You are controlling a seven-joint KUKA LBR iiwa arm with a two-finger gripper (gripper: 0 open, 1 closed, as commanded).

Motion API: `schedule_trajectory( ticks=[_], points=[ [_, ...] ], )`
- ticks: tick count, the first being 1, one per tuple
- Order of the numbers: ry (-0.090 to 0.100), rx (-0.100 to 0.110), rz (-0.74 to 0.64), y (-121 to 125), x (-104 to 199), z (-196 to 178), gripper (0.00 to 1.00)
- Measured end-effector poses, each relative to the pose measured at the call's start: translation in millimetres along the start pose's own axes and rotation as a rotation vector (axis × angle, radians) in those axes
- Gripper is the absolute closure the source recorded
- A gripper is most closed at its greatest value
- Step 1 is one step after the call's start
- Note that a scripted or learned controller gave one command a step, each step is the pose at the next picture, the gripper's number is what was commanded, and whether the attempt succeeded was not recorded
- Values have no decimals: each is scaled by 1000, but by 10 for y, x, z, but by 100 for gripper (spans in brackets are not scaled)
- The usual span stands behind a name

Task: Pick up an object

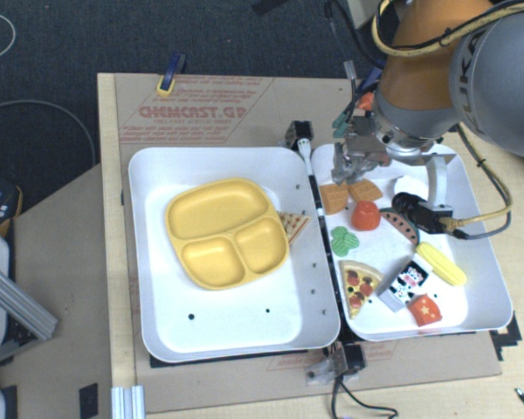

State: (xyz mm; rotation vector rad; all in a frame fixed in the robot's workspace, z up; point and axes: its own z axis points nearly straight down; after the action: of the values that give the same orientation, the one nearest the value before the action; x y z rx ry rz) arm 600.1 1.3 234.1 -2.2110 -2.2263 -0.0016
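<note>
My gripper hangs low over the back left of the right bin, under the orange wrist band. Its tips sit just above two tan cracker squares and close to a red tomato. Nothing shows between the fingers. Other toy foods lie in that bin: a green leaf, a pizza slice, a yellow corn cob, a dark curved piece, a black-and-white block and a red block.
The left bin holds a yellow divided plate and a waffle wedge at its right wall. A black divider clip sits at the back between the bins. Cables trail from the arm over the right bin's far side.
</note>
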Motion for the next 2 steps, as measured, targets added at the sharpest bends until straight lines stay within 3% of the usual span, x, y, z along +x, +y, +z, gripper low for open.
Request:
schedule_trajectory(
  ticks=[2],
  points=[
    [-3, 3, 7, -29, 96, 205, 100]
  ],
)
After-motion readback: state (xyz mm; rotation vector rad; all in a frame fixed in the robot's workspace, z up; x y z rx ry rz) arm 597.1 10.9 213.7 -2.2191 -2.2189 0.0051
